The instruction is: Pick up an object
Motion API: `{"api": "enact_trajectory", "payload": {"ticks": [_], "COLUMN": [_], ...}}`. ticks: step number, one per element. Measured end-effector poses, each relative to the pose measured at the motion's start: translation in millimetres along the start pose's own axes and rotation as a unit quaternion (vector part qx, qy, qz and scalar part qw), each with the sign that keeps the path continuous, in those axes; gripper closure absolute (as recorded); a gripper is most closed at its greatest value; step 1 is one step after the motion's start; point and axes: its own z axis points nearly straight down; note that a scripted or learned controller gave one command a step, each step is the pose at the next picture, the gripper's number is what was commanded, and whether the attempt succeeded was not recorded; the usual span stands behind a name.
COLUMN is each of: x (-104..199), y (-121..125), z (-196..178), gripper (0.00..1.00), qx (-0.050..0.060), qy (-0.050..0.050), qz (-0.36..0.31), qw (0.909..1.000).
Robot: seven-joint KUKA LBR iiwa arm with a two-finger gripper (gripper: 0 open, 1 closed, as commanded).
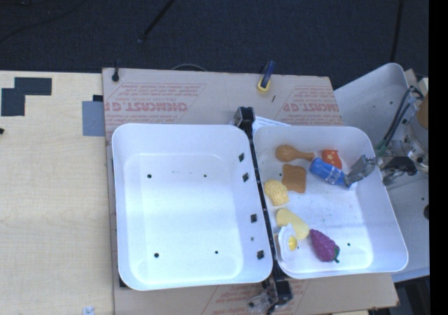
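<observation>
Cardboard (pixel 210 100) lies under the two white bins, and red printed lettering runs across it upside down and mirrored from this angle; the words cannot be made out with any certainty. The left bin (pixel 133 166) sits beside the right bin (pixel 381 229), their inner walls touching along a row of small black clips. All the objects lie in the right bin. A tan drumstick-shaped toy (pixel 292 153) lies toward the far wall, with a brown toast-like piece (pixel 295 178) just below it and a yellow lumpy piece (pixel 276 192) next to that, close to the dividing wall. Further toward the near edge are a pale yellow piece (pixel 294 222), a white item with a yellow spot like a fried egg (pixel 288 241), and a purple eggplant-shaped toy (pixel 324 246). A small orange-red item (pixel 331 158) rests near the far right side, touching a blue can (pixel 327 171) that lies on its side; the can has light markings too small to read. The gripper (pixel 358 171) reaches in over the right rim of that bin, its grey tip just beside the blue can's right end, perhaps touching it. Whether its grasp is spread or closed cannot be told from this view, and nothing is visibly held. A yellow-and-blue clamp (pixel 265 78) grips the cardboard's far edge.
</observation>
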Motion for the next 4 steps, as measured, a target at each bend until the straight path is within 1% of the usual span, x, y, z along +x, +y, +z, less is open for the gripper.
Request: {"api": "enact_trajectory", "payload": {"ticks": [1, 2, 3, 4], "x": [70.2, 80.1, 112.2, 70.5], "y": [-61.2, 21.3, 80.1, 55.8], "z": [112.6, 150.6, 149.0, 149.7], "gripper": [0.00, 0.00, 0.00, 0.00], "qx": [0.008, -0.002, -0.002, 0.002], "qy": [0.004, 0.000, 0.001, -0.001], "qz": [0.000, -0.001, -0.002, 0.002], "qw": [1.0000, 1.0000, 1.0000, 1.0000]}}
